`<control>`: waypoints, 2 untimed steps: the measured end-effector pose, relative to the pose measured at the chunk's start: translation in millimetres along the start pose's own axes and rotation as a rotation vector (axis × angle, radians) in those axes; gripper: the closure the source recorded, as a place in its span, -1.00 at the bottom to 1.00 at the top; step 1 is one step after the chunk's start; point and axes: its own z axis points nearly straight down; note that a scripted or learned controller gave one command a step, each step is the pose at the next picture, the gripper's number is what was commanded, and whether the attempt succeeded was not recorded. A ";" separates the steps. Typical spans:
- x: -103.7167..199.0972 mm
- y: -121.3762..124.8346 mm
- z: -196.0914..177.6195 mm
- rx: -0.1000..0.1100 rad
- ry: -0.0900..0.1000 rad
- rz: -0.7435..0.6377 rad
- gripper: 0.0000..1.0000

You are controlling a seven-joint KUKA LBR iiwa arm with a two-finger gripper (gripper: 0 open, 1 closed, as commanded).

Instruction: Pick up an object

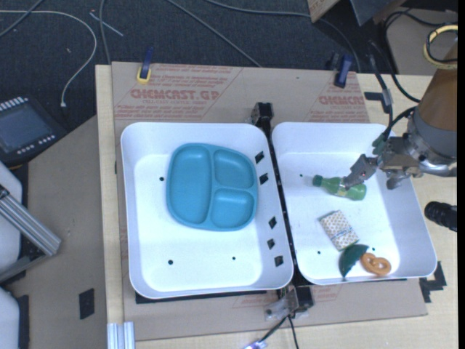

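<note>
From the camera above the bench, my gripper (361,177) hangs low over the right shallow white bin (407,217), reaching in from the right. The small green plastic bottle-shaped toy (338,187) lies on its side directly under my fingertips — its neck points away from me, its rounded base sits at my tips.

What could go wrong: the toy is round and lying flat, so if I close off-centre it may roll or squirt out toward the neck end, leaving me pinching air. I am also at its very end rather than its middle, which makes a slip likelier.

My jaws: one dark finger shows slanting down to the toy's base, apparently touching it; the other I cannot make out, so I cannot tell how wide I stand — nor whether I grip anything.

Nearer the front of my bin, well apart from me, lie a small patterned beige box (338,229), a dark green leaf-shaped piece (352,259) and an orange ring-shaped toy (377,265). Beyond the toy, in the left white bin (138,217), rests a blue divided plastic plate (211,186).
</note>
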 end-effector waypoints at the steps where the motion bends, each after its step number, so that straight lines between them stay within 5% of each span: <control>1: 0.2 2.1 -5.7 -0.012 -0.002 -0.003 -1.00; 2: -4.7 8.3 53.7 -0.006 -0.001 -0.002 -1.00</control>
